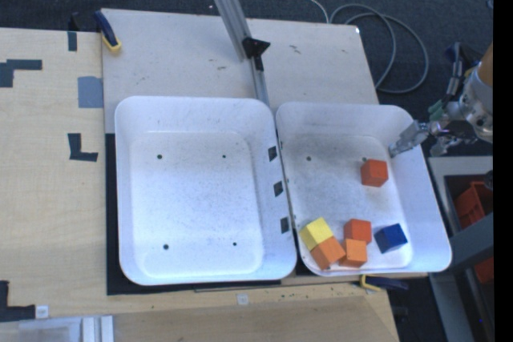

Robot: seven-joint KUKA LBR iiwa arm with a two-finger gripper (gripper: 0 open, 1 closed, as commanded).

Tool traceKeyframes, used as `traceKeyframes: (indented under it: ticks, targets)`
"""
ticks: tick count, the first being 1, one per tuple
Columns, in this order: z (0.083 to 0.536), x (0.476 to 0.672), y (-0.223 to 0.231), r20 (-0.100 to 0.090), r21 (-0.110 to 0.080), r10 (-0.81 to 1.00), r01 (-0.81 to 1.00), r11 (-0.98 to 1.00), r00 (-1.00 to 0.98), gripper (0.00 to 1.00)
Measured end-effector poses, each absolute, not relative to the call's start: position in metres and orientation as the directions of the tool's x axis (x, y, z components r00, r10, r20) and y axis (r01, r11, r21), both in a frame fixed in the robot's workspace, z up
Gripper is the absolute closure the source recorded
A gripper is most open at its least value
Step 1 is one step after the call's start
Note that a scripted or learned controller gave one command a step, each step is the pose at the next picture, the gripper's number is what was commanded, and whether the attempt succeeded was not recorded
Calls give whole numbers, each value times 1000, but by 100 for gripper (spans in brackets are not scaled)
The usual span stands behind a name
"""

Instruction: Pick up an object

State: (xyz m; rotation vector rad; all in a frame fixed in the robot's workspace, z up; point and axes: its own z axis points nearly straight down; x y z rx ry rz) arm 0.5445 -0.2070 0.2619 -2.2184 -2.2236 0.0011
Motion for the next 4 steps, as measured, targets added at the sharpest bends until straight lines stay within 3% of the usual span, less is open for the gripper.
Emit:
traceKeyframes:
  ticks: [1,2,4]
  targets:
    - [140,555,-208,2,-9,1000,1000,1,-1,0]
    - [91,583,-179,-2,1,1000,1000,4,-4,0]
    - [92,615,-209,-1,0,1000,1000,3,-3,0]
